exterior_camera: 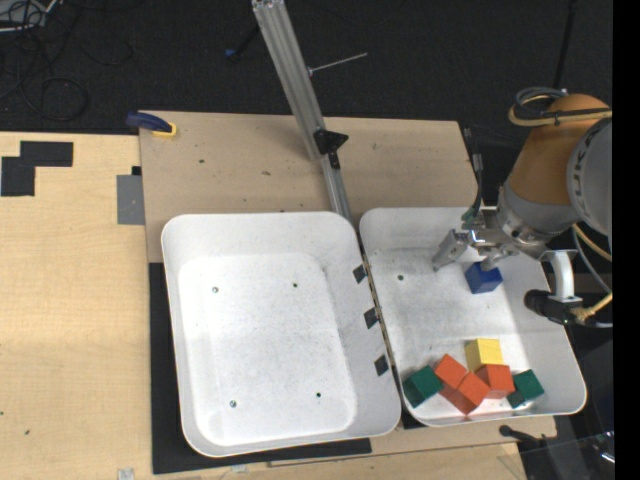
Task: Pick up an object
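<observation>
My gripper [464, 260] hangs over the upper part of the right bin [420, 298], and its fingers are spread open. One grey finger [444, 255] slants down to the left. A blue cube [484, 278] sits on the bin floor just below the other finger, at the gripper's right side and not between the fingers. At the bin's near end lies a cluster: a yellow cube [489, 350], several orange-red blocks [466, 392] and two green blocks [423, 384] [526, 387].
The left bin [200, 268] stands beside the right one, joined by black clips [371, 316]. A slanted metal rail [298, 88] rises from behind the bins. A blue and yellow clamp [150, 123] lies at the bench's far left corner.
</observation>
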Controlling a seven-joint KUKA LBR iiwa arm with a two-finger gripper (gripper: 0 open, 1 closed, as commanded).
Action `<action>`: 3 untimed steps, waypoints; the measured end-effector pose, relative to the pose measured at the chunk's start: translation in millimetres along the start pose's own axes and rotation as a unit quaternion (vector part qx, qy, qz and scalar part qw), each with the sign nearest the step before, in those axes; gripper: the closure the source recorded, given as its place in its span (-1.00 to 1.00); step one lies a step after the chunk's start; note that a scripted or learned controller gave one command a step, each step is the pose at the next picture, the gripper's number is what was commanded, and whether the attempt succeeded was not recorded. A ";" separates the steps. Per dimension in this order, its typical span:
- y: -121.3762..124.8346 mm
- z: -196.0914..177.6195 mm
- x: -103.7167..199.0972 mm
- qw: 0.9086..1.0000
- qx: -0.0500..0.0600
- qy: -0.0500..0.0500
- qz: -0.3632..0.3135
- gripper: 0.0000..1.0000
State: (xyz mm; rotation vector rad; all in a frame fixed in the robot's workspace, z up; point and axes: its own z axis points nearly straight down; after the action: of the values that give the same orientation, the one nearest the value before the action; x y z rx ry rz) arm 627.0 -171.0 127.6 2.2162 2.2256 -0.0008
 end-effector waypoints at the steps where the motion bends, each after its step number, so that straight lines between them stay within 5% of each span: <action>1: 5.9 8.7 -2.1 1.000 -0.011 -0.003 0.001 -1.00; 2: 6.0 -0.1 -3.4 1.000 -0.011 -0.004 0.002 1.00; 3: 2.6 -55.9 4.7 1.000 -0.001 0.000 0.001 1.00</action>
State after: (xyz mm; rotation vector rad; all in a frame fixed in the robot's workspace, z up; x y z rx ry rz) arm 629.5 -166.2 183.5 2.2181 2.2216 0.0029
